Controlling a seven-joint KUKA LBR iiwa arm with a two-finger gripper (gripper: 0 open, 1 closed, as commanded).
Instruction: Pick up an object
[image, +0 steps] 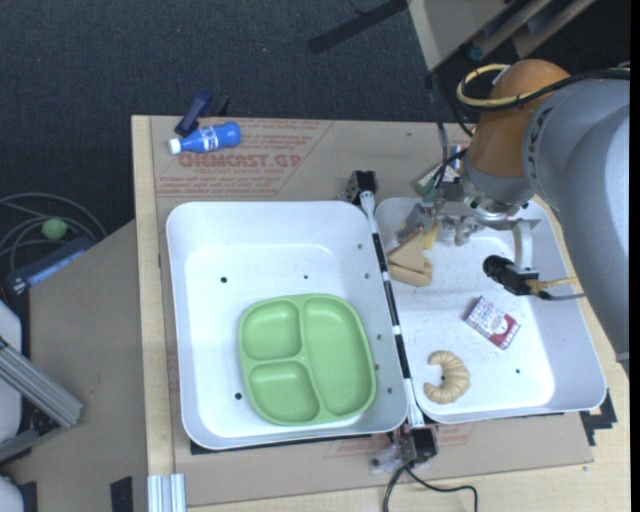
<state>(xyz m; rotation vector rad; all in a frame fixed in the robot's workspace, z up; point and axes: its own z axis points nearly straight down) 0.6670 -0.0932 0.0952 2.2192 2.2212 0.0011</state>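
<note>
The pincer (432, 228) is seen low in the right bin (560, 395), beside a tan wedge (410, 266) just below it; whether it is open or closed cannot be told. A croissant (447, 376) and a small red packet (492, 322) lie farther off. The wedge should be straddled squarely and pressed onto before any lift is made.

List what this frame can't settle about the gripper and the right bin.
- Gripper finger state: wrist hardware crowds it, too small, camera view.
- Tan wedge: contact with the fingers unclear, its top overlapped by them.
- Small packet: print too small to read.
- Right bin: far corner hidden by the arm.
</note>
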